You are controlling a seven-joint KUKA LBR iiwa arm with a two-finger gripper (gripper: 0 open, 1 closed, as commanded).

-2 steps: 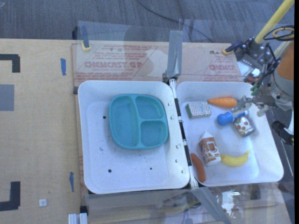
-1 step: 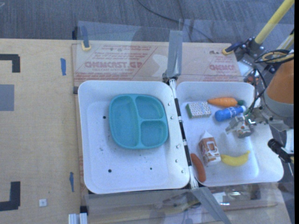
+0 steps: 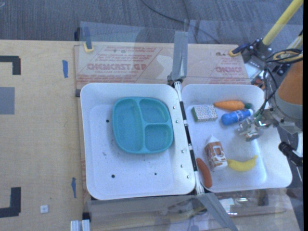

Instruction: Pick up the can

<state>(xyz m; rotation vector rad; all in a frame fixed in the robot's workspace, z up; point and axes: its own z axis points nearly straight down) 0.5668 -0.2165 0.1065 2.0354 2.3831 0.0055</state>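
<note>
Pincer (image 3: 249,129) hangs over right bin (image 3: 274,177), just right of and slightly below the can (image 3: 236,116); whether its fingers are open cannot be told, and nothing is visibly held. Can is blue, lying on its side, directly below the carrot (image 3: 229,105). Banana (image 3: 242,164) lies well below the can; carton (image 3: 215,153) sits below-left.

Grey carpet floor (image 3: 96,4) beyond light wooden bench (image 3: 38,143), black cable (image 3: 163,8) trailing

Grey arm (image 3: 288,110), orange band
</note>
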